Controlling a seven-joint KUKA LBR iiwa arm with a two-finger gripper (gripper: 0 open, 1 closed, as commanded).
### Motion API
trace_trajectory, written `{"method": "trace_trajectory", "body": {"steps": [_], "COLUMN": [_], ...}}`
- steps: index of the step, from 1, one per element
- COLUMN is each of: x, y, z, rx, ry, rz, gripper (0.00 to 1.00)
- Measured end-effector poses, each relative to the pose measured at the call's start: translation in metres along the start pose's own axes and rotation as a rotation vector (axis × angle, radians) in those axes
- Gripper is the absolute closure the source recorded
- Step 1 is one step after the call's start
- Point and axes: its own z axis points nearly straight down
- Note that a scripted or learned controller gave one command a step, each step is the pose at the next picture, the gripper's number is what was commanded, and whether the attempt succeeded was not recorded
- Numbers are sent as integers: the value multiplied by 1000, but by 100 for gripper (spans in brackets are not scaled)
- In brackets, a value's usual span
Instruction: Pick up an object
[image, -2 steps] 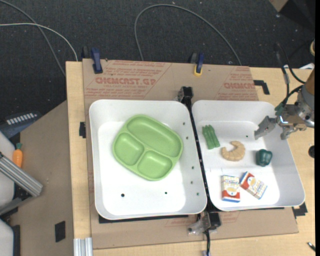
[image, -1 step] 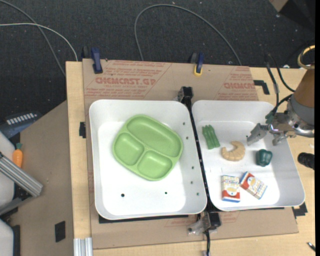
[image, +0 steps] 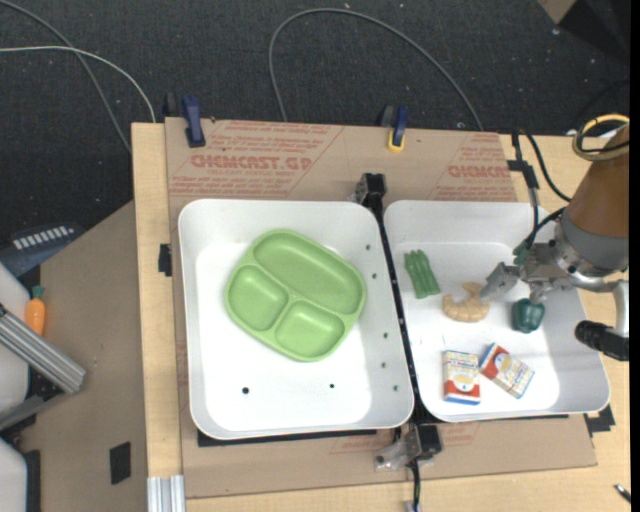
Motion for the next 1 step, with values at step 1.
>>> {"method": "trace_trajectory", "body": {"steps": [1], "x": [-1], "y": [1], "z": [-13], "rx": [-5], "ry": [-2], "rz": [0], "gripper": [100]}}
